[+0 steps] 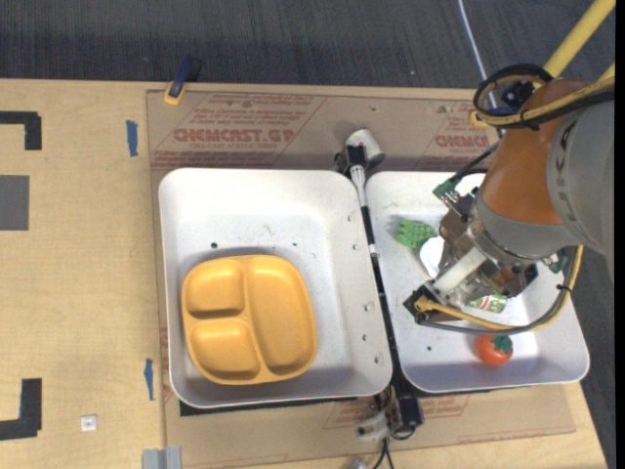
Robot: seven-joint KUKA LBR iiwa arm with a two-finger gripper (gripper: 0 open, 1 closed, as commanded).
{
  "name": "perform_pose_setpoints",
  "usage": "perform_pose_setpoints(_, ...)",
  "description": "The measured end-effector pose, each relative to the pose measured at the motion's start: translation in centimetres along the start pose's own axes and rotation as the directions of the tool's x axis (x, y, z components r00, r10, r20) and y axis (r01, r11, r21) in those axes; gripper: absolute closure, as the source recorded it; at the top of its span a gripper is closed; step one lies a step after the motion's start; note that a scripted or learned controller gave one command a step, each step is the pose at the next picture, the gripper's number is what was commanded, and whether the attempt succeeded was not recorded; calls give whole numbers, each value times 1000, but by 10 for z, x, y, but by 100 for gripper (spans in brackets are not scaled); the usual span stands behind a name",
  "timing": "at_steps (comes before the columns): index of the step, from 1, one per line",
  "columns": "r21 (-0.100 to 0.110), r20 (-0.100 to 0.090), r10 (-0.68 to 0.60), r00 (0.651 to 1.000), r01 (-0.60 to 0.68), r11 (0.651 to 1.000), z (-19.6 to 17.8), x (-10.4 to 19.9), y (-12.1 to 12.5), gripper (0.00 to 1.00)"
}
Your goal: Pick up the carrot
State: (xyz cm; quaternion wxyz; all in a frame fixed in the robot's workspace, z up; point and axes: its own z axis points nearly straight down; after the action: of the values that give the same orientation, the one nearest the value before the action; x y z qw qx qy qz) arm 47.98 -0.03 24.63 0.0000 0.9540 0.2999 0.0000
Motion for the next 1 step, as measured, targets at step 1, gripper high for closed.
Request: perform_pose_setpoints(1, 1, 0, 0, 1000, 0, 1000, 0, 0, 0, 0)
